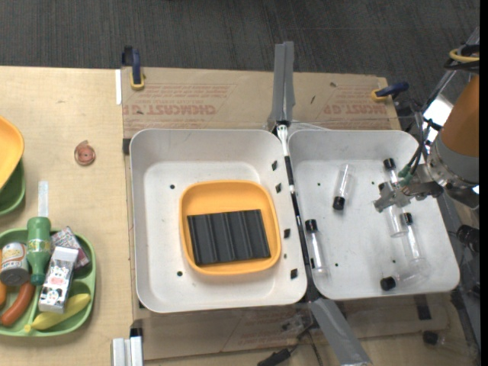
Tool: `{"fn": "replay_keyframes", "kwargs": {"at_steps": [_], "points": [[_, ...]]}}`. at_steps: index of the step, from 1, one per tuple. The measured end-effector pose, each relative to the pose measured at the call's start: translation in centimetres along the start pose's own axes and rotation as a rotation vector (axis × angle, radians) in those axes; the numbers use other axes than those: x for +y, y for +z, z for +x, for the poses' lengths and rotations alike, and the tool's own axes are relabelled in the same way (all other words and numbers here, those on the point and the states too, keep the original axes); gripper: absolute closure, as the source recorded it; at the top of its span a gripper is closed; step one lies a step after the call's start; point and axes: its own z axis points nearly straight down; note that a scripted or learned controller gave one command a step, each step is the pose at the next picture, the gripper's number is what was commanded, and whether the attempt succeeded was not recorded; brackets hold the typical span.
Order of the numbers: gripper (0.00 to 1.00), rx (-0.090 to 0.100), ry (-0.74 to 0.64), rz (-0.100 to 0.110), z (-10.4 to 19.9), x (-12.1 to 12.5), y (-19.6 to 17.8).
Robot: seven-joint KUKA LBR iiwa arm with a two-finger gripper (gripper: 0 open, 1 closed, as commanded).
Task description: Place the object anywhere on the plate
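An orange plate [226, 192] with rounded corners lies in the middle of the left bin [152, 204]. A dark grey ribbed slab [229, 235] rests flat on it. In the right bin [358, 265], several clear tubes with black caps lie loose: one [341, 186] near the middle, one [313, 245] along the left wall, and a larger one [405, 239] toward the right. My gripper [392, 195] hangs low over the right side of this bin, just above the larger tube's upper end. It is small and partly hidden by the wrist.
The arm's orange band [461, 120] and cables fill the right edge. A metal divider [284, 82] runs between the bins. On the wooden bench at left sit a green tray [84, 300] with toy food and a yellow bowl [8, 155].
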Motion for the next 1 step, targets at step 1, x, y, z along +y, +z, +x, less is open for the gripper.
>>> {"fn": "replay_keyframes", "kwargs": {"at_steps": [1], "points": [[1.00, 0.000, -0.198, -0.001, 0.56, 2.49, -0.77]]}}
